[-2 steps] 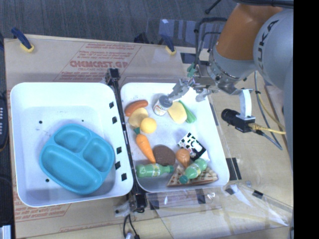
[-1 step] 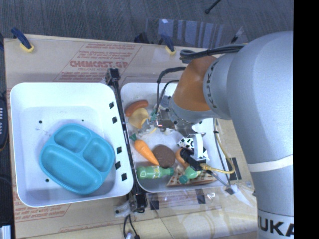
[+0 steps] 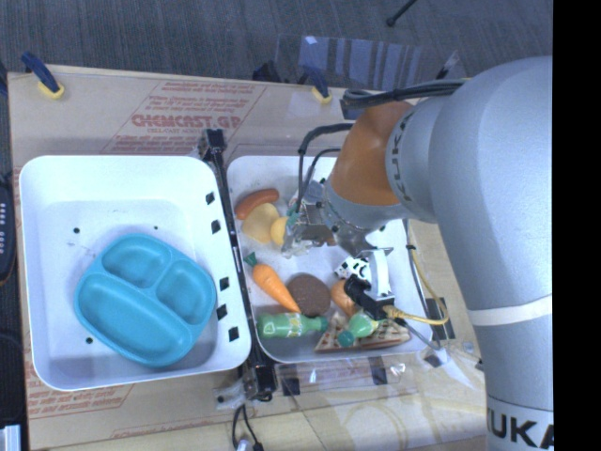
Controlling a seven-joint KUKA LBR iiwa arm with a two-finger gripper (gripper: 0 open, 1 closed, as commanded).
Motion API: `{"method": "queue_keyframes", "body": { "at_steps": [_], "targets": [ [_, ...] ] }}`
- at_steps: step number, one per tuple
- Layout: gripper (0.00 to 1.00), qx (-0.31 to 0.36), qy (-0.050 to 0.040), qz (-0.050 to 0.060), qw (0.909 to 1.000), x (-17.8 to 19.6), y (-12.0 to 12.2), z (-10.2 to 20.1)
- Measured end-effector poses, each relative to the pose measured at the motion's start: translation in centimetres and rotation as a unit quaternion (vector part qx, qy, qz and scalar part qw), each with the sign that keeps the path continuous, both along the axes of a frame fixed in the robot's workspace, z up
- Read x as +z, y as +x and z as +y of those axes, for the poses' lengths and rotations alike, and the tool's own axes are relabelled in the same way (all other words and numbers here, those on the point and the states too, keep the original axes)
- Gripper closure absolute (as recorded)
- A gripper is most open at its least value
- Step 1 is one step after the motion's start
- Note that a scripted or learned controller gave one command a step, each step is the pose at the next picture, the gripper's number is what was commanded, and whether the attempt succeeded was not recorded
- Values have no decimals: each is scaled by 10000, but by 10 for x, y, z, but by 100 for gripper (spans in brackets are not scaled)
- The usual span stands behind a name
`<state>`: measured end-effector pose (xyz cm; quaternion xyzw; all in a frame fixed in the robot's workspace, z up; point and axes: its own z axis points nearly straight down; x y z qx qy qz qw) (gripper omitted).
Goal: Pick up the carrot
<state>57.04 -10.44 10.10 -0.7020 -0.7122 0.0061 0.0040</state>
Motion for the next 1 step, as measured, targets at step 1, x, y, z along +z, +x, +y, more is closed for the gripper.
{"method": "queue_keyframes", "body": {
  "at_steps": [1],
  "targets": [
    [100, -1006, 21, -28, 9949, 91, -94, 96]
  ]
}}
